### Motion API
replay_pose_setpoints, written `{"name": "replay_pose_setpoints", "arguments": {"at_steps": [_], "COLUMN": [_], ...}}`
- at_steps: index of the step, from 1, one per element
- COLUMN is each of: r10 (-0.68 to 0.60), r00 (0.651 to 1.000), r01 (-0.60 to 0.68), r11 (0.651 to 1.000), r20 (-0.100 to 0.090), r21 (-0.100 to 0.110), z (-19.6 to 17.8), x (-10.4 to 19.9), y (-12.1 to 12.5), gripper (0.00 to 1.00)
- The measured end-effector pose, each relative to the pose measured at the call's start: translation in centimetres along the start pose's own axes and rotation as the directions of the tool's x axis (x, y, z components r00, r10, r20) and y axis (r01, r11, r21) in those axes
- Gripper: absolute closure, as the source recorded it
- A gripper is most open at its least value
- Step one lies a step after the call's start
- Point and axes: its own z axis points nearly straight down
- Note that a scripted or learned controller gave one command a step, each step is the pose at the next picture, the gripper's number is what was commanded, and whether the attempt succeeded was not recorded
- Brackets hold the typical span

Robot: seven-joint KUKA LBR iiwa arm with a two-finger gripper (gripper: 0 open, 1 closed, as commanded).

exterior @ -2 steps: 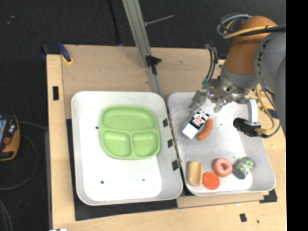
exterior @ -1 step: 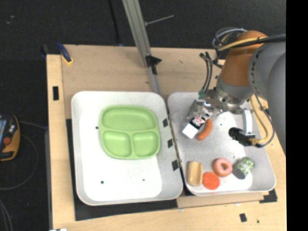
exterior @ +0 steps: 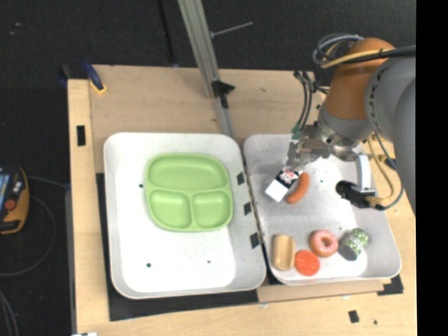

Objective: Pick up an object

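My gripper (exterior: 294, 165) hangs over the upper middle of the right bin (exterior: 378, 219). Directly below its tip lie a small white and black packet (exterior: 281, 184) and an orange-red sausage (exterior: 299, 187), side by side. The tip is close above both, and I cannot make out whether it touches either. Along the bin's front edge lie a tan bread roll (exterior: 282, 250), a red tomato (exterior: 306, 262), a pink donut (exterior: 323, 242) and a green and grey object (exterior: 354, 243).
The left bin (exterior: 126, 257) holds a green divided plate (exterior: 189, 191). A grey metal post (exterior: 203, 47) rises behind the bins. A black cable fitting (exterior: 353, 192) hangs over the right bin's right side.
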Motion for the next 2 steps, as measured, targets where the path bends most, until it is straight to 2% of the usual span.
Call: {"name": "replay_pose_setpoints", "arguments": {"at_steps": [1, 2], "r10": [-0.003, -0.004], "r00": [1.000, 1.000], "r01": [0.003, 0.004], "r11": [1.000, 1.000], "r20": [0.000, -0.001], "r21": [-0.003, -0.001], "z": [-6.5, -9.9], "x": [-0.3, -0.5], "y": [0.1, 0.2], "gripper": [1.00, 1.00]}}
